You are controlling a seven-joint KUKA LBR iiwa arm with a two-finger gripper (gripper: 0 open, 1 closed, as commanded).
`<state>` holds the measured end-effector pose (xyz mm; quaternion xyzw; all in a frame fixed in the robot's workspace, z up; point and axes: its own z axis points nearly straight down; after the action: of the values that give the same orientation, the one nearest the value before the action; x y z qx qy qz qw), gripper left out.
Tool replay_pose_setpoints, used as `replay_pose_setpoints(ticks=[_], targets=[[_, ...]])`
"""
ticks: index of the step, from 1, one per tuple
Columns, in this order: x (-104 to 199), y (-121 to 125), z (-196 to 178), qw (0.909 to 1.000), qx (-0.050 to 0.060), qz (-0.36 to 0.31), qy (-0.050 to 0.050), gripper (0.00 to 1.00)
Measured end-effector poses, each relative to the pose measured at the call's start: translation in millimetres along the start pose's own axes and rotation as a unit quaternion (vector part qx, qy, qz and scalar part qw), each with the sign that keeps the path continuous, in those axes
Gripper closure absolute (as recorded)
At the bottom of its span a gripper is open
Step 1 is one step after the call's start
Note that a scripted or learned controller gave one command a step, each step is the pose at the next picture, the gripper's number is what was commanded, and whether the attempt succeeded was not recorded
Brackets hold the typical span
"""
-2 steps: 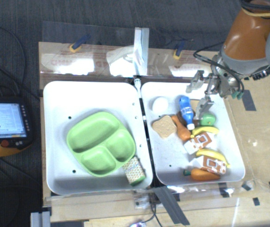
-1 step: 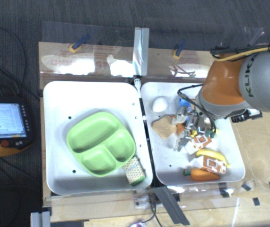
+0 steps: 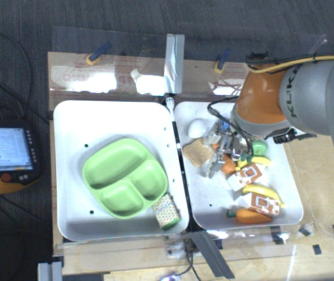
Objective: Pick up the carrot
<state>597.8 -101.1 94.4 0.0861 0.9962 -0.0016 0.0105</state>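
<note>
My claw (image 3: pixel 218 157) low in the right bin (image 3: pixel 292 215), grip state impossible to tell, amid toy food, carrot (image 3: pixel 250 216) lying well apart near the front wall

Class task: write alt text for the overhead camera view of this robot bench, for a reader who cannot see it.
A grey and orange robot arm lowers its hand into the right bin, among toy food; the carrot lies at that bin's near edge, beside a banana. The left bin holds a green divided plate and a small patterned carton.
</note>
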Motion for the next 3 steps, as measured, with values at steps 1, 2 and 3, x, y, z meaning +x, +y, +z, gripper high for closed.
replay_pose_setpoints(ticks=[1,2,3], targets=[[-4,0,-13,1.0,0.001,-0.001,-0.008,1.0],[52,20,-170,0.9985,-0.001,0.055,0.004,1.0],[53,20,-166,0.9984,0.0,0.055,0.009,0.0]])
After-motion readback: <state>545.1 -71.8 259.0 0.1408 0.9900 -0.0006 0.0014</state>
